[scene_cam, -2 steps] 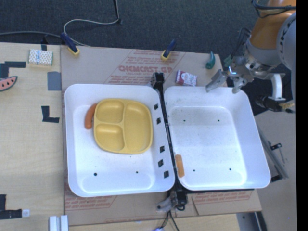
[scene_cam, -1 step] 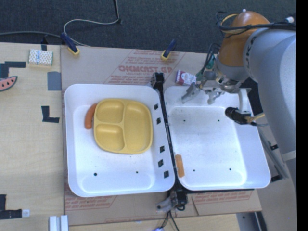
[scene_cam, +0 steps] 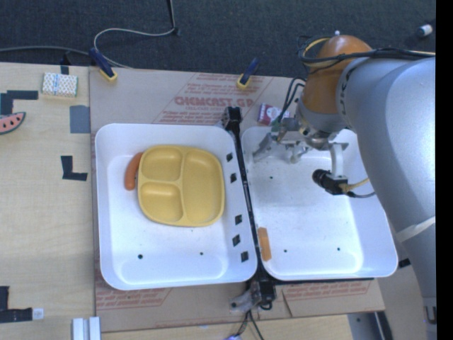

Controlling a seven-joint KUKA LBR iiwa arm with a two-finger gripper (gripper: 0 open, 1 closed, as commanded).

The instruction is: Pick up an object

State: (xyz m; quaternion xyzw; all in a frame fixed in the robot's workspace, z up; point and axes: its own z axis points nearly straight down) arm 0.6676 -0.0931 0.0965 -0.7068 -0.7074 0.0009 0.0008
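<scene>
Camera view has my gripper [scene_cam: 291, 146] low over the far end of the right bin [scene_cam: 368, 261], fingers spread wide with nothing between them. An orange stick [scene_cam: 264, 243] lies by that bin's left wall; the yellow divided plate [scene_cam: 181, 185] fills the left bin [scene_cam: 117, 261].

Grey arm [scene_cam: 396, 126], orange band [scene_cam: 327, 76]

Gripper [scene_cam: 289, 142] hangs over the right bin [scene_cam: 322, 257]; a yellow plate [scene_cam: 180, 185] lies in the left bin [scene_cam: 113, 211]
</scene>
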